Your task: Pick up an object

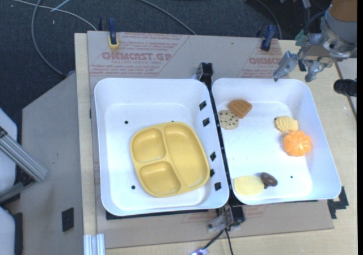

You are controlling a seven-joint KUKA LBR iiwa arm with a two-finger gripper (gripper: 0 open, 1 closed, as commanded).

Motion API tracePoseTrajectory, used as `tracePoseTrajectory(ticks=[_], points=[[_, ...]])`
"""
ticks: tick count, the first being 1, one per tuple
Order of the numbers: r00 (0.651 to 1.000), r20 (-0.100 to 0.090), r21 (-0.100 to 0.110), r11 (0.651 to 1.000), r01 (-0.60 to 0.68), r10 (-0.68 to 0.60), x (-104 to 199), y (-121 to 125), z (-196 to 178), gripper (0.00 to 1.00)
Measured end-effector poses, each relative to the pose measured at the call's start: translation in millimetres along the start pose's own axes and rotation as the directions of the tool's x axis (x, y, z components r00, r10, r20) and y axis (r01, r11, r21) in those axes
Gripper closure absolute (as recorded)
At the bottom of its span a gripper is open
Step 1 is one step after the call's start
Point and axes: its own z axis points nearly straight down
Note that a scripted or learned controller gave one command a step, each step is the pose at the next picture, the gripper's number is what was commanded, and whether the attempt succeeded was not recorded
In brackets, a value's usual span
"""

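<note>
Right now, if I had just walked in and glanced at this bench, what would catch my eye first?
Probably the yellow divided tray lying in the left white bin. Next, the bright orange fruit near the right edge of the right white bin, with cookies and other small food pieces scattered around it. The end effector hangs with fingers spread, holding nothing, above that bin's far right corner.

Upper right of frame: arm (342,7) with orange band, pale grey collar beneath, dark cable running alongside. Below it metallic grey wrist block, then two-finger gripper (299,70) in grey, slim fingers (282,70) splayed like prongs.
</note>
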Motion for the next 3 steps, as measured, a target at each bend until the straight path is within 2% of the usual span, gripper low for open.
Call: tracePoseTrajectory(ticks=[1, 3], points=[[1.0, 0.002, -0.011, 1.0, 0.003, -0.003, 1, 2, -7, 0.0], [1.0, 0.0, -0.004, 1.0, 0.001, -0.001, -13, -12, 105, 0.0]])
